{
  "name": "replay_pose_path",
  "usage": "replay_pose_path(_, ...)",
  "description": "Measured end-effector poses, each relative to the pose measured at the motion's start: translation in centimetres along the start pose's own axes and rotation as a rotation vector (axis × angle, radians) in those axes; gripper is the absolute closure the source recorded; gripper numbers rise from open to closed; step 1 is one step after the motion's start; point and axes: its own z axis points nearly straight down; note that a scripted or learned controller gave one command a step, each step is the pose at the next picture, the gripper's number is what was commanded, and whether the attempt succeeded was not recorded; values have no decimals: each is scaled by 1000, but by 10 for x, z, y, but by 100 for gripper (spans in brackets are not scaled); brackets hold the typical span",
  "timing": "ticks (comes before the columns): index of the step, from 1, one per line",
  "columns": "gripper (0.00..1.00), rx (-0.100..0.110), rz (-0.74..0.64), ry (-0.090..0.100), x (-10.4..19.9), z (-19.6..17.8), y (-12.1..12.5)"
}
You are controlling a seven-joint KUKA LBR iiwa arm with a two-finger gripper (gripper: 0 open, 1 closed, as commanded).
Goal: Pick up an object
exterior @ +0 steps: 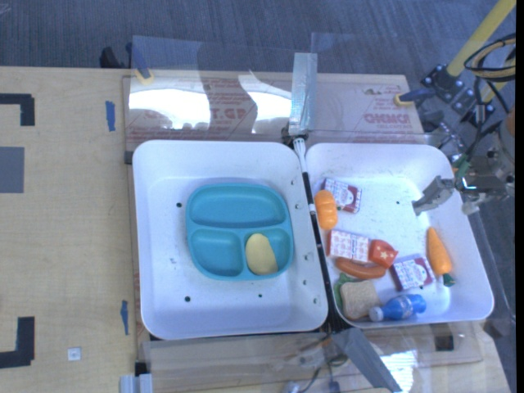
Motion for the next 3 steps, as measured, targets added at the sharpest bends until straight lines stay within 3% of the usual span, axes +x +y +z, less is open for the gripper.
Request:
replay_pose_path(1,0,8,-6,4,-29,171,14)
replay_pose_path(2,0,-29,-122,11,-60,178,-22)
replay_pose_path(3,0,-11,-176,-1,-46,185,20)
